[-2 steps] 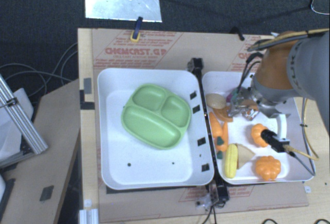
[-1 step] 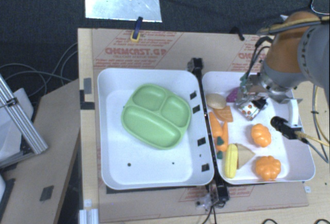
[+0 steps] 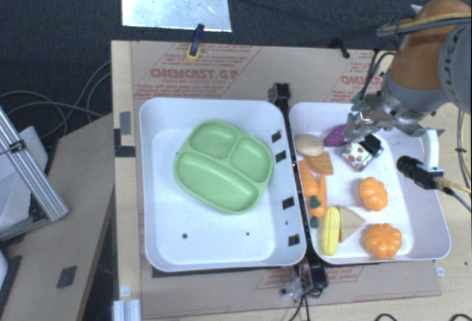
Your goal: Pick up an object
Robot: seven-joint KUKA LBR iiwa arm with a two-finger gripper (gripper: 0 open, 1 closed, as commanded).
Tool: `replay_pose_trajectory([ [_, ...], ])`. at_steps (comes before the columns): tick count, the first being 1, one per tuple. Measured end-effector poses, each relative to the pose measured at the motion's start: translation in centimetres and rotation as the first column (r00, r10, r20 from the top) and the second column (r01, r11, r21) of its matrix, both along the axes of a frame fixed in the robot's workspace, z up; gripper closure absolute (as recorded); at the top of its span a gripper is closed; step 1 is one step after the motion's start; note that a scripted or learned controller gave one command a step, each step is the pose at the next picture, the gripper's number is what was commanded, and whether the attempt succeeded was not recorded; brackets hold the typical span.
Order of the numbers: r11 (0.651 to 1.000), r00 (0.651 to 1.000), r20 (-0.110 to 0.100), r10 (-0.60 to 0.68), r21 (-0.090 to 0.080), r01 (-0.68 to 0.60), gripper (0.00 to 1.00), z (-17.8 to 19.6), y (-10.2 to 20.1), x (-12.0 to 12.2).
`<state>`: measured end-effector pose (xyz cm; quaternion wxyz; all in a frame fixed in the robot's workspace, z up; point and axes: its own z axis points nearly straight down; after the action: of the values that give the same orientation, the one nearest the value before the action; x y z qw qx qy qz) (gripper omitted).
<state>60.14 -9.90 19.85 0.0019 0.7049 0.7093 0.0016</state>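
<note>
Two shallow white bins sit side by side on a brown board in the middle of the frame. The left bin (image 3: 158, 238) holds one thing: a pale green divided plate (image 3: 223, 165) with three compartments, lying flat near the bin's centre.

The right bin (image 3: 435, 235) holds a cluster of small toy foods. Two orange pumpkins lie toward its right side: one orange pumpkin (image 3: 373, 193) at mid height and a second pumpkin (image 3: 383, 239) below it, near the bin's lower right corner. One yellow corn cob (image 3: 330, 229) lies along the lower left, with a pale wedge (image 3: 350, 223) just beside it. One orange carrot (image 3: 312, 189) runs down the left wall. Above it are a tan slice (image 3: 319, 163) and a cream oval piece (image 3: 309, 144). One purple piece (image 3: 336, 136) lies near the top, and one small white block with coloured spots (image 3: 357, 156) sits just right of centre.

The grey arm enters from the upper right of the frame, its orange band near the top edge. The gripper (image 3: 359, 129) hangs over the upper part of the right bin, just above the spotted block and beside the purple piece. Whether its fingers are open or closed cannot be told from this angle, and nothing is visibly held between them.
</note>
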Motion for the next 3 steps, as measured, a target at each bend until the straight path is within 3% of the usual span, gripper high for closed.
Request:
replay_pose_trajectory([
  [1, 1.000, 1.000, -0.002, 0.000, 0.000, 0.000, 1.00, 2.7, 0.0, 0.1],
  [3, 1.000, 1.000, -0.004, 0.002, 0.002, -0.002, 1.00, 3.1, 10.3, -0.3],
])
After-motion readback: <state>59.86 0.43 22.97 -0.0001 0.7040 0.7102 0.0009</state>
